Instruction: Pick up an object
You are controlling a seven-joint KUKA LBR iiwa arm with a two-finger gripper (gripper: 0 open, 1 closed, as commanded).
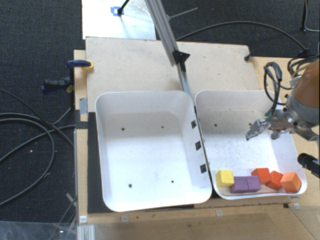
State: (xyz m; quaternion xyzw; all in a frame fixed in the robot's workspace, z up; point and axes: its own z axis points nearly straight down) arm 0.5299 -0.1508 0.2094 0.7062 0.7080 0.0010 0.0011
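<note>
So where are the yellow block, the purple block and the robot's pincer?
yellow block [225,178]: camera view, middle of its top face.
purple block [245,184]: camera view, centre of its top.
pincer [251,132]: camera view, at its fingertips, over the right bin.

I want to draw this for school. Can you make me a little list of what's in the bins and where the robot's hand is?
right bin: holds all the blocks, along its near edge
blocks: yellow, purple, red, orange
left bin: white, beside the right bin
gripper: over the right bin, above and apart from the blocks
held: nothing seen in it
</note>
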